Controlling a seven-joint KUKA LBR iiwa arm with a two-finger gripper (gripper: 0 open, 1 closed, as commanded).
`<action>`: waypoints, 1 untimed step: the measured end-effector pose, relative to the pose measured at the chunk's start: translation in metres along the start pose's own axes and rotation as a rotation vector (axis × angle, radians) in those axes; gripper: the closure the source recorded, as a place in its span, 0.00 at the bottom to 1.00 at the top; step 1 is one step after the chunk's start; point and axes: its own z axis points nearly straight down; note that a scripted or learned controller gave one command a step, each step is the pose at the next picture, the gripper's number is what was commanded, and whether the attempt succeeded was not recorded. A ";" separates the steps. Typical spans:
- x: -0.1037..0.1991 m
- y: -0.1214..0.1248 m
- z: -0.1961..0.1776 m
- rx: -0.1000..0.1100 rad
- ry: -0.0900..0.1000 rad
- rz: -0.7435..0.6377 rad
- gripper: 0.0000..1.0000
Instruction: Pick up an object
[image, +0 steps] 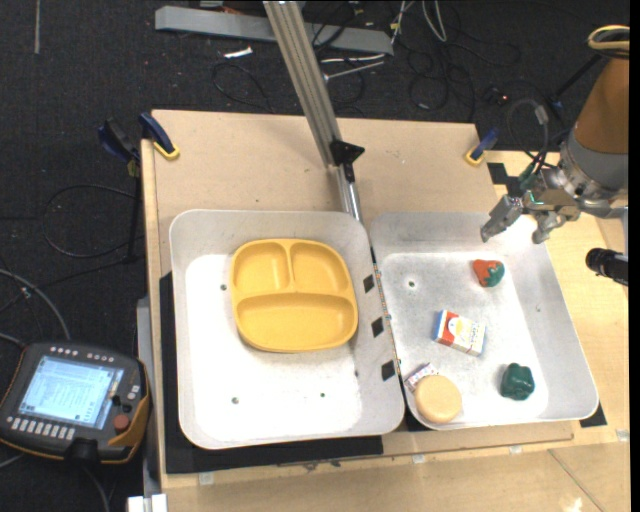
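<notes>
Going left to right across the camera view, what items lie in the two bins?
Yellow divided plate in the left bin → round tan object → small white and orange box → red object → dark green object, these four in the right bin. The gripper hangs above that bin's far right corner.

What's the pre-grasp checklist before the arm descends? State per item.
1. Gripper open, nothing between its fingers: ok.
2. Gripper over a target: not ok, it hangs at the right bin's far edge, short of the red object.
3. Red object apart from the small box: ok.
4. Green object away from the wall: not ok, near the rim.
5. Round tan object free: cannot tell, something abuts it.
</notes>
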 end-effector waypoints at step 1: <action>0.000 0.000 0.000 0.000 0.000 0.000 0.00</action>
